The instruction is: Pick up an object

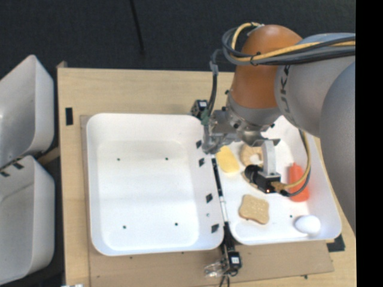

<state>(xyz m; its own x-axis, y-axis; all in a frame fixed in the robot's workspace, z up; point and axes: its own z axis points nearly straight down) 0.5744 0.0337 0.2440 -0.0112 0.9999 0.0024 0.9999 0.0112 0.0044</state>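
Arm (311, 88): nearest the lens, grey, enters from the right. Its orange band (263, 58) hangs over the far end of the right bin (281, 237) and hides that bin's far corner. The wrist points down and toward the wall the two bins share. Pale lettering on the grey link is cut off by the band and not readable in full.

Bench (131, 88): pale wood, carrying both bins side by side, walls touching.

Left bin (143, 184): white, shallow, four small dark dots on its floor.

Right bin: holds all the loose items.
- Toast (254, 209): flat, near the front, close to the shared wall.
- Orange item (298, 181): by the right side, partly behind a yellow cable.
- Yellow lump (227, 160): just beside the shared wall, right of the gripper.
- Beige lump (251, 155): touching or nearly touching the yellow lump, partly under the wrist.
- White ball (308, 224): front right corner.

Gripper (208, 141): low at the shared wall, just beside the yellow lump. How far open it is cannot be told; nothing is seen held.
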